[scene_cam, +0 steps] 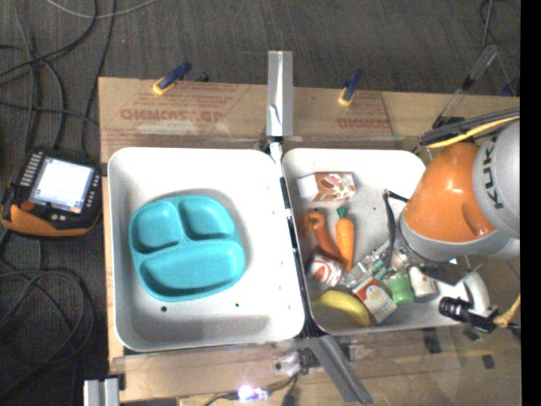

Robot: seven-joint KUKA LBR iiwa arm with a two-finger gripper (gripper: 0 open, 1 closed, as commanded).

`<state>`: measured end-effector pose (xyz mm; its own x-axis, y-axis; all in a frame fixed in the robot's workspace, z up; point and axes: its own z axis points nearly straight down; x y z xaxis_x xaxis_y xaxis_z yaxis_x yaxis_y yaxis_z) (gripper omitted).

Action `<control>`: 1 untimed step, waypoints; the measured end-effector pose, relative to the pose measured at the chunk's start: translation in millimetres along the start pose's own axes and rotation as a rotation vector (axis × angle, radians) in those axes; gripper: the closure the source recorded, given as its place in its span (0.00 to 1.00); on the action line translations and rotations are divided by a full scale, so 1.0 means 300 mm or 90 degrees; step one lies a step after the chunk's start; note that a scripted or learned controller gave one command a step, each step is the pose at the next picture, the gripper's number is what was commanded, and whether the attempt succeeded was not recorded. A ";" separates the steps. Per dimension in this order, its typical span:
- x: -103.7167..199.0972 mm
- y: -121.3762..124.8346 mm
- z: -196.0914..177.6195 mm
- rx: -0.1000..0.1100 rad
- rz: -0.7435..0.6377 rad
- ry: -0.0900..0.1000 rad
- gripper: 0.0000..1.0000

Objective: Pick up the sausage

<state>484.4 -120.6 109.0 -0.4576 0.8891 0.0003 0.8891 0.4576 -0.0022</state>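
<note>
One sausage (319, 233): reddish-brown, curved, in the right bin (406, 166), left half, just beside the carrot (345, 233) on that item's left. Long axis runs far-to-near, slanting slightly right toward the near end, which touches or nearly touches a red-and-white item (325, 270). Gripper (390, 265): low in the same bin, under the orange wrist, among the packets near the banana (344, 306); whether it is apart or together cannot be told. Relation: sausage lies left of the gripper and a little farther, carrot between them. Judged requirement: travel left, past the carrot, jaws set across the long axis.
</note>
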 end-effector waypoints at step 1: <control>-0.039 -0.018 -0.145 -0.001 -0.243 0.000 1.00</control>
<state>484.9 -133.4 152.5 -0.7563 0.6543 0.0008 0.6543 0.7563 -0.0005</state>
